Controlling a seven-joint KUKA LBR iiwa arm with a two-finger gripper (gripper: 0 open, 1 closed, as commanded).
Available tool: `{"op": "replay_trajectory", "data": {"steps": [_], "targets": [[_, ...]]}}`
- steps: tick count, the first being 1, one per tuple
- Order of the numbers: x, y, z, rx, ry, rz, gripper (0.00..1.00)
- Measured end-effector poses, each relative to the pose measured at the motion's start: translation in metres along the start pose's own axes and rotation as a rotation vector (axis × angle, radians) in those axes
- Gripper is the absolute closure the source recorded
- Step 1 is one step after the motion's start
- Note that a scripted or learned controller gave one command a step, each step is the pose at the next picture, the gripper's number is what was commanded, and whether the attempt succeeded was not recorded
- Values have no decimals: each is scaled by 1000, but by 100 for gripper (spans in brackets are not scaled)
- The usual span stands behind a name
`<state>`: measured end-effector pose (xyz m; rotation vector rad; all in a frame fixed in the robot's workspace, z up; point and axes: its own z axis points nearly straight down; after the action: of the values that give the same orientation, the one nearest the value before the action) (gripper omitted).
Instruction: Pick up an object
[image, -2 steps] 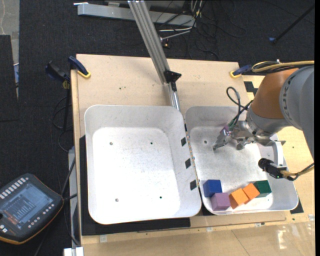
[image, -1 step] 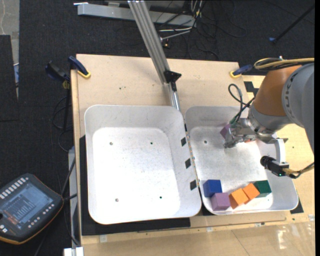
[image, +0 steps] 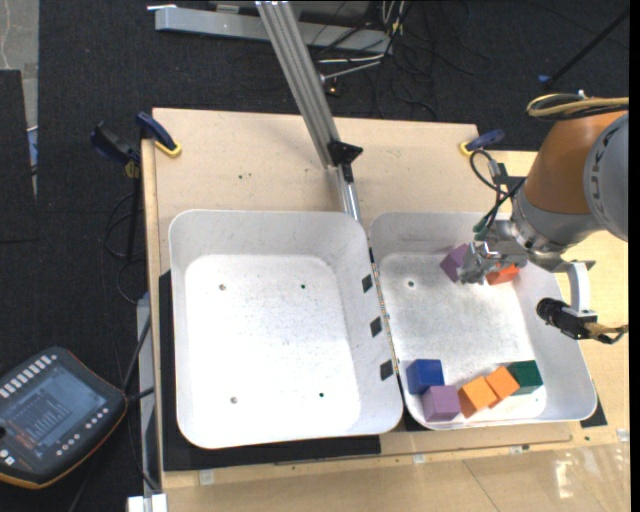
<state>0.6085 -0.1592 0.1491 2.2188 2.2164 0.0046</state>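
Reaching down into the right bin (image: 560, 400), the arm has its tool (image: 482, 262) low over the far end of that bin, right between a purple block (image: 455, 262) and a small orange-red block (image: 505, 273). Whether the tool is apart, together or clamped on either block I cannot tell; the wrist body covers it, and no block is plainly seen gripped.

All places here are given from the right bin. At its near end lie four more blocks in a loose row: a blue block (image: 425, 375), a second purple block (image: 441, 402), an orange block (image: 478, 392) and a green block (image: 523, 376), some touching. The left bin (image: 180, 300) sits just beside it on the counter (image: 250, 150).

The risk, as I judge it, comes from the two blocks crowding the tool. A closing stroke could catch a corner only, or nudge one block aside against the bin wall, so the lift comes away bare. Pinching both at once could also let one drop.
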Motion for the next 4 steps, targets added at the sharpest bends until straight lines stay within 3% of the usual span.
{"op": "replay_trajectory", "data": {"steps": [2, 4], "targets": [[-2, 11, -106, -2, -1, -4, 100], [107, 27, -87, 4, 1, -8, 100]]}}
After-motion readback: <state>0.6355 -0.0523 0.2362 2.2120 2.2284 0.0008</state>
